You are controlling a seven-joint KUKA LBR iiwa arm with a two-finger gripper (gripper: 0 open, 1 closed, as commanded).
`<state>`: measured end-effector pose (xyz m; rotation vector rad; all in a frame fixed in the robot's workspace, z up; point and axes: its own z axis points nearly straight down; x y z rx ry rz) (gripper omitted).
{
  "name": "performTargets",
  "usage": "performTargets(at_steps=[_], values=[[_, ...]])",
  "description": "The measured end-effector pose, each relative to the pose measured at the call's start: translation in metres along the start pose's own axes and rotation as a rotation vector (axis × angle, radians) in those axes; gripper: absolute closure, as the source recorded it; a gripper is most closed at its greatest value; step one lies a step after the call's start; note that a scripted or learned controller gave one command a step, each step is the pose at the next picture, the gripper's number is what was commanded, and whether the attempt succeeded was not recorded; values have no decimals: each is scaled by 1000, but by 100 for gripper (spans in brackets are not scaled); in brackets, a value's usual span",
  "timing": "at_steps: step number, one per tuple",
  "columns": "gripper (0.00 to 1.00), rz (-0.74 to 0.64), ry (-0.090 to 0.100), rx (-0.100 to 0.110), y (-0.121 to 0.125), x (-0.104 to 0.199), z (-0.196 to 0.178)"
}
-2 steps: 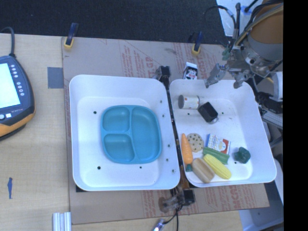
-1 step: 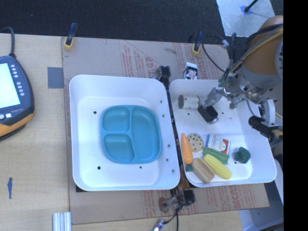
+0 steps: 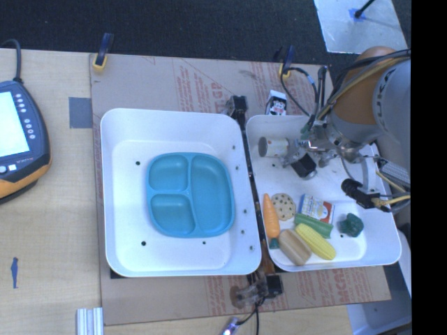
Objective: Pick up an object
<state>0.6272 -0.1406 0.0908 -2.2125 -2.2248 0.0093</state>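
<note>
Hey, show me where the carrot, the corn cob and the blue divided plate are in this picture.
carrot (image 3: 270, 217): camera view, middle of its orange body.
corn cob (image 3: 317, 241): camera view, middle of the yellow cob.
blue divided plate (image 3: 211, 190): camera view, floor of its large right compartment.

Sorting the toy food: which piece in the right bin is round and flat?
The cookie, a speckled tan disc beside the carrot; the other pieces are long or blocky.

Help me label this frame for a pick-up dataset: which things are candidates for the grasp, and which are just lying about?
Belong to the job:
gripper over the right bin
carrot
cookie
corn cob
bread roll
small carton
green piece

Just lying about:
blue divided plate in the left bin
handheld control pad
clamps
</note>
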Motion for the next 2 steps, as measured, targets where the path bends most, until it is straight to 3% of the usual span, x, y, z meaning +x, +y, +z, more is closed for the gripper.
performTargets(at_steps=[1, 2], values=[[100, -1, -2, 0, 0, -1, -11], [100, -2, 1, -2, -31, 49, -73]])
